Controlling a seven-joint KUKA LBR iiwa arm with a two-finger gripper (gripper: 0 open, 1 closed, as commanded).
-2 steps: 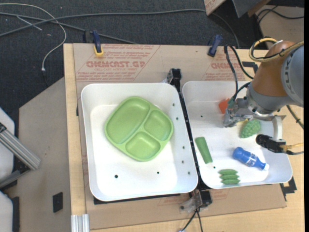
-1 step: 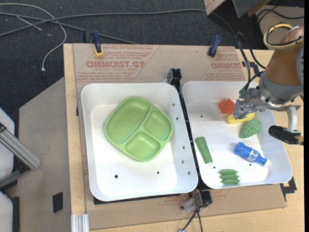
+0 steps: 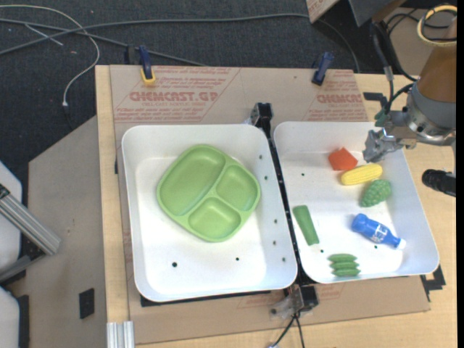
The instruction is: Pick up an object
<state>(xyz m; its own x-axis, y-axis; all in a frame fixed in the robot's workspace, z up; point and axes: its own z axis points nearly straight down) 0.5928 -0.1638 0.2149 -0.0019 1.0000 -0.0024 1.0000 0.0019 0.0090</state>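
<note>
While the hand (image 3: 378, 145) hangs above the right bin (image 3: 417, 256) beside the corn (image 3: 361, 174), its grip state cannot be told.

Left bin (image 3: 145, 267): we see a divided plate (image 3: 209, 192) lying in its middle.
Right bin (image 3: 319, 142): just beside the left bin, holding the smaller things.
Far part: we find a wedge-shaped block (image 3: 342, 158) with the corn cob (image 3: 361, 174) just near of it.
Middle: a bumpy toy vegetable (image 3: 376, 192) lies near of the corn; a flat stick (image 3: 305, 224) lies left.
Near part: we see the bottle (image 3: 376, 231) right, a pea pod (image 3: 344, 264) nearest.
</note>
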